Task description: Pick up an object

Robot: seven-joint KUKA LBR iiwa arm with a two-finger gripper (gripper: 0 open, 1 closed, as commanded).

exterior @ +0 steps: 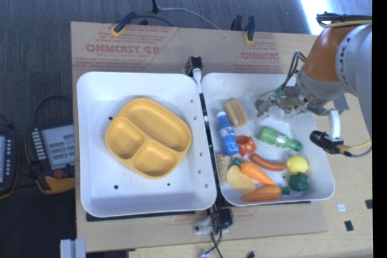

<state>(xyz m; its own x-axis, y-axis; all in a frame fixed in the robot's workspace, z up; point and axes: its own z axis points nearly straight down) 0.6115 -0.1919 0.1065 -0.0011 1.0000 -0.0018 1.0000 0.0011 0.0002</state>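
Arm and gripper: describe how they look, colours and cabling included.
The arm is a thick grey cylinder with an orange band above the wrist. The gripper is grey metal with thin green wiring. A yellowish cable trails from a black fitting beside it.

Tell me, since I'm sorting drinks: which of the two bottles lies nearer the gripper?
The green bottle, lying just below the gripper in the right bin. The blue bottle sits farther left, by the bin's inner wall.
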